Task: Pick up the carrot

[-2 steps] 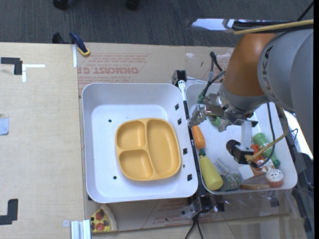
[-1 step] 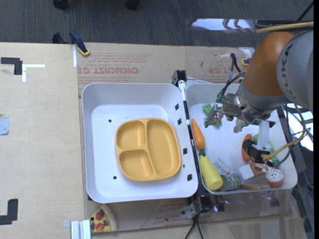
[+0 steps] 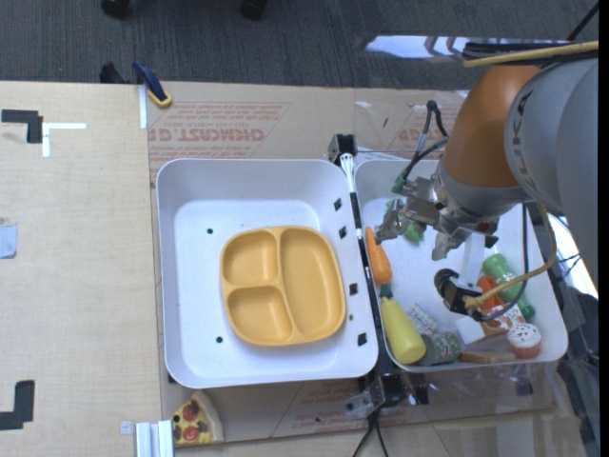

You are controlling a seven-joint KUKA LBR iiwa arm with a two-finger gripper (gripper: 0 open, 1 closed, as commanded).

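Observation:
The carrot (image 3: 378, 260), orange with a short green top, lies in the right bin (image 3: 433, 369) against its left wall, pointing up and down the view. My gripper (image 3: 417, 236) hangs over the upper middle of that bin, just right of and above the carrot. Its two grey fingers stand apart, one (image 3: 390, 225) near the carrot's upper end and the other further right, with nothing gripped between them. A small green item (image 3: 412, 228) shows beside the left finger.
A yellow divided plate (image 3: 282, 284) sits in the left bin (image 3: 181, 255). In the right bin, a yellow squash-like piece (image 3: 402, 333) lies just below the carrot, and a cupcake (image 3: 522, 336), a red and green piece (image 3: 499, 269) and other toy foods crowd the lower right.

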